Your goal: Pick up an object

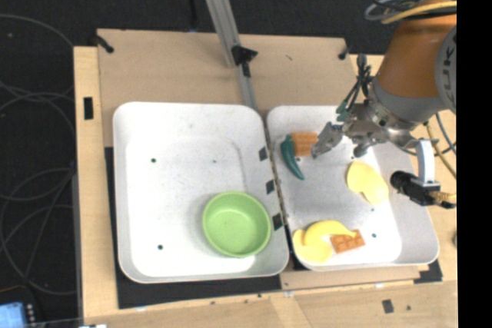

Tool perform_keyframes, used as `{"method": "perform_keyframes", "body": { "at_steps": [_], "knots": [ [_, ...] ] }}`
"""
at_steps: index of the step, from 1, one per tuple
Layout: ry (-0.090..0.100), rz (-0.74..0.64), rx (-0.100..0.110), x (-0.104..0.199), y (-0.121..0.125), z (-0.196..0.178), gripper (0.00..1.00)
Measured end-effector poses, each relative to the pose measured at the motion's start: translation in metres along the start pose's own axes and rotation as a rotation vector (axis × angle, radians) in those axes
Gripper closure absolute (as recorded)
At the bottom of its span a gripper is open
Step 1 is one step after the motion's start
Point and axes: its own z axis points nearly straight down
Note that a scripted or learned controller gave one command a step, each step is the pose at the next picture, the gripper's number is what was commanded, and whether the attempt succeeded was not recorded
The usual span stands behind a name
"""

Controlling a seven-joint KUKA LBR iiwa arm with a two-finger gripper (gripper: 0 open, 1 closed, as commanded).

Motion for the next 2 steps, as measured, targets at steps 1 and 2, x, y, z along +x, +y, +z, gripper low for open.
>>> {"method": "perform_keyframes", "body": {
  "at_steps": [1,2],
  "knots": [
    [0.000,0.000,-0.001,-0.005,0.002,0.043,0.00],
    [0.001,0.000,-0.002,-0.004,-0.007,0.089,0.00]
  ]
}}
